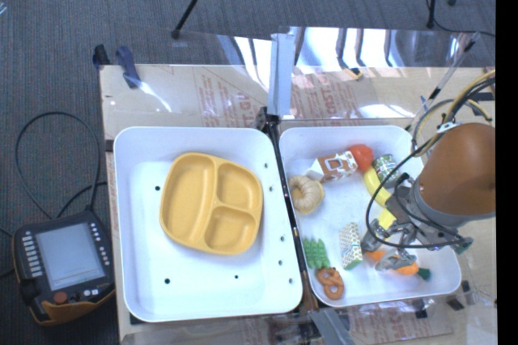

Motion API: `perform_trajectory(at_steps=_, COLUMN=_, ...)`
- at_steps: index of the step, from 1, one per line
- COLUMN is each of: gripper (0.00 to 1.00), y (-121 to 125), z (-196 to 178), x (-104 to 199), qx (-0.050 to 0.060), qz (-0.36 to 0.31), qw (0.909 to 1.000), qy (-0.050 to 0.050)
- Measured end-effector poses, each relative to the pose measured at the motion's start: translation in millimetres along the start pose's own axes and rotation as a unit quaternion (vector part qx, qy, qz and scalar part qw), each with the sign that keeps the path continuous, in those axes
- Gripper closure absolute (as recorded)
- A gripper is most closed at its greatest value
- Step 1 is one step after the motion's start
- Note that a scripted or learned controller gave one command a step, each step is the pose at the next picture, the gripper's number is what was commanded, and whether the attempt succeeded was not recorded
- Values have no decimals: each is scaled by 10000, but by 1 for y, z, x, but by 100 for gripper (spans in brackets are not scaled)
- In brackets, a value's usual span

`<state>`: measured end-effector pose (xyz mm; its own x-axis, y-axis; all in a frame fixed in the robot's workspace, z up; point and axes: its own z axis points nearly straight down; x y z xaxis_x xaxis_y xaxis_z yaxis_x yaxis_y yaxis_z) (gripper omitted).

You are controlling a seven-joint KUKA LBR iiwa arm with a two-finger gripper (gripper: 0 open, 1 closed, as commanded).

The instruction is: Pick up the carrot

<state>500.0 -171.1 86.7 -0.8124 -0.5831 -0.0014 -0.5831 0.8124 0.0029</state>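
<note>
The carrot [407, 269] lies at the front right of the right bin [324, 138], orange with a green tip [424, 274] pointing right. My gripper [391, 250] hangs low right over it and covers its middle, so orange shows on both sides of the gripper. The arm's orange band [457, 169] sits above and to the right. Whether the carrot is gripped is hidden from this angle.
In the right bin are a bagel [307, 193], small carton [338, 165], tomato [361, 156], can [384, 166], banana [377, 187], patterned wedge [350, 244], green piece [316, 252] and pretzel [329, 281]. The left bin [137, 254] holds a yellow divided plate [212, 203].
</note>
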Motion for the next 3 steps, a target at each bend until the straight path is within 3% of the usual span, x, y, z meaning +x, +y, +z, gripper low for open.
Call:
perform_trajectory(at_steps=1, gripper=100, y=30, z=-2, x=-20, qx=-9, qz=-608, qw=9981, qy=6)
perform_trajectory(at_steps=2, gripper=100, y=2, z=-126, x=-31, qx=14, qz=-2788, qw=9603, qy=-16)
perform_trajectory(at_steps=3, gripper=0, y=3, z=-124, x=-30, qx=-4, qz=-2782, qw=9605, qy=-8)
